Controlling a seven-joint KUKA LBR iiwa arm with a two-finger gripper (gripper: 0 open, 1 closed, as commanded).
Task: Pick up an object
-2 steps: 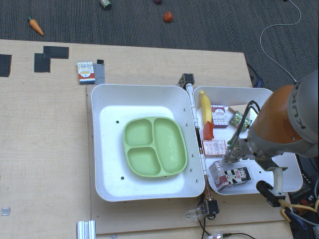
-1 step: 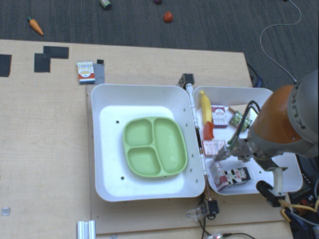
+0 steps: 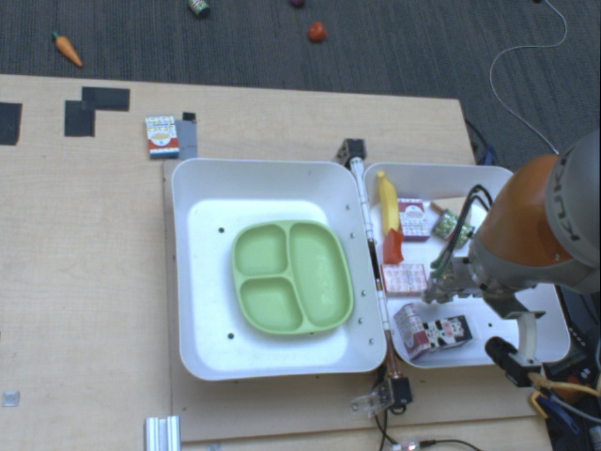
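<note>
Left shallow white bin (image 3: 188,280) carries a pale green three-compartment plastic plate (image 3: 292,277); right shallow white bin (image 3: 554,332) holds a yellow banana (image 3: 386,203), a red-and-white carton (image 3: 411,219) and a black-and-white packet (image 3: 434,334) (near its front edge); grey two-finger gripper (image 3: 439,285) above them, opening impossible to judge.

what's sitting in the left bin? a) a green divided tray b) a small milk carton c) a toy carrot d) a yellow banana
a: a green divided tray with three compartments lies in the left bin, while the yellow banana lies in the right bin near the shared wall.
</note>
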